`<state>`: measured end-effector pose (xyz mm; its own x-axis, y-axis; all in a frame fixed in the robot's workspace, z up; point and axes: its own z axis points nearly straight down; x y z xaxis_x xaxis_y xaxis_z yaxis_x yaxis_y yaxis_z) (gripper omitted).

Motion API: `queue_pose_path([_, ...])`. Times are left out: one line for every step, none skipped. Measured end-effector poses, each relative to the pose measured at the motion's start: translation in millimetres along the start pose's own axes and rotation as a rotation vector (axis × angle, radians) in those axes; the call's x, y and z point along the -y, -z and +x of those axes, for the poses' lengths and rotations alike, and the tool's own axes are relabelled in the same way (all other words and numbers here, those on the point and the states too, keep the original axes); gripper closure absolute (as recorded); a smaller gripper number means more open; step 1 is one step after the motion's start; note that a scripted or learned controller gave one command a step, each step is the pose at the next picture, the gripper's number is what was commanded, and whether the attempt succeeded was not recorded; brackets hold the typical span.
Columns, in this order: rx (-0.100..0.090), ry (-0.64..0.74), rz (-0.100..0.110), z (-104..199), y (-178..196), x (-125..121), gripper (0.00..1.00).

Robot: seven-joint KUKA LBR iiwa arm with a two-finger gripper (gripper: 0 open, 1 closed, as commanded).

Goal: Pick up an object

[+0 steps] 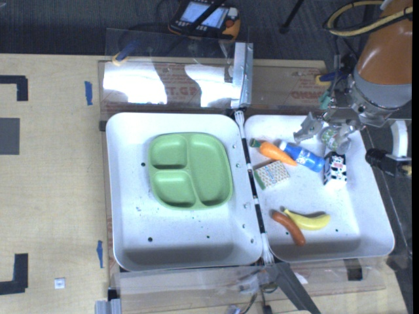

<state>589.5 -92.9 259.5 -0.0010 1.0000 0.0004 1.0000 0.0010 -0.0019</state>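
Two white bins sit side by side on the bench point(52, 175), and I take them from the big things down. The left bin point(124, 241) carries a green divided plate point(190, 170) in the middle of the frame. The right bin point(366, 234) has all the small things. The arm point(386, 64) comes in at the upper right, and its gripper point(325, 131) hangs over the top of the right bin; from this slant I cannot tell its state, only that nothing I can see is held in it.

Any of the small things would do for the task. Nearest is a blue bottle point(306, 157), just below and left of the gripper, its long axis running from upper left to lower right. An orange carrot point(275, 151) touches its left end, on much the same line. A black-and-white carton point(336, 169) stands just below the gripper, beside the bottle's right end. A patterned square pad point(272, 173) lies below the carrot. Lower in the bin, well apart from the gripper, a banana point(308, 220) and a red sausage point(288, 227) lie touching, both slanting down to the right.

My judgement: the bottle or carton calls for the shortest move, a drop down and slightly left. I can read no writing or brand on anything.
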Motion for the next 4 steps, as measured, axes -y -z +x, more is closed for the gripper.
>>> queue_pose_path([0.0, 0.063, -0.002, -71, -92, 3, 0.0])
queue_pose_path([0.001, -0.086, -0.004, -102, -158, 7, 0.0])
queue_pose_path([-0.006, 0.017, -0.006, -105, -173, -23, 0.0])
queue_pose_path([0.001, 0.015, -0.011, -108, -161, -23, 1.0])
